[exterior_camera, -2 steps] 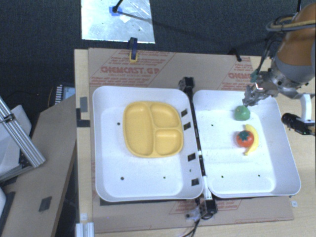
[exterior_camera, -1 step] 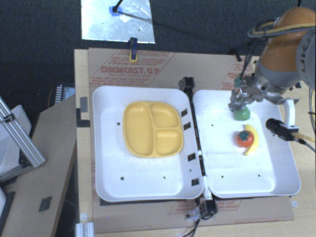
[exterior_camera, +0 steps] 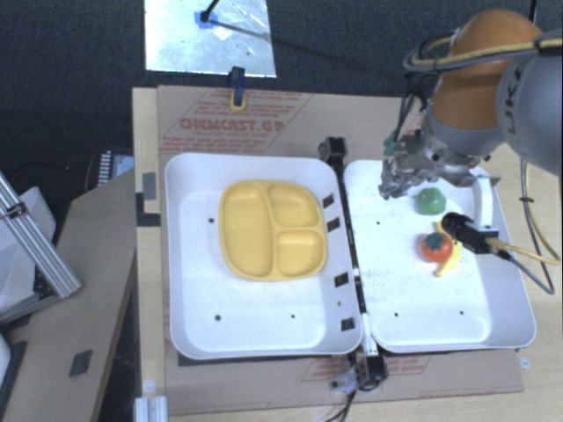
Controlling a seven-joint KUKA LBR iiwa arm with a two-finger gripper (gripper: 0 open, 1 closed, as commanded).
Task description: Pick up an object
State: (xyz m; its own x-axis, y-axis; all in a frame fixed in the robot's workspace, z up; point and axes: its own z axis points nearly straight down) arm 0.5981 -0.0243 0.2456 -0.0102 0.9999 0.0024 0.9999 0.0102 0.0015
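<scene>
The hand [exterior_camera: 398, 185] is seen low over the right bin [exterior_camera: 413, 323], near its far edge; whether it is open or closed cannot be told. A green ball [exterior_camera: 431, 201] lies just beside it, presumably the target. An orange toy [exterior_camera: 435, 247] rests nearer. A yellow tray [exterior_camera: 271, 229] sits in the left bin [exterior_camera: 193, 315].

The arm [exterior_camera: 493, 69] is cut off by the frame's edge at three o'clock, so its base is unseen. The gripper [exterior_camera: 398, 181] is too small and dark to tell how its fingers stand. The arm's wrist covers the right bin's [exterior_camera: 440, 323] rim at twelve o'clock. A black part [exterior_camera: 466, 231] overlaps the red thing [exterior_camera: 435, 247] and hides part of the yellow thing [exterior_camera: 449, 260]. Print on the cardboard [exterior_camera: 233, 123] is blurred.
</scene>
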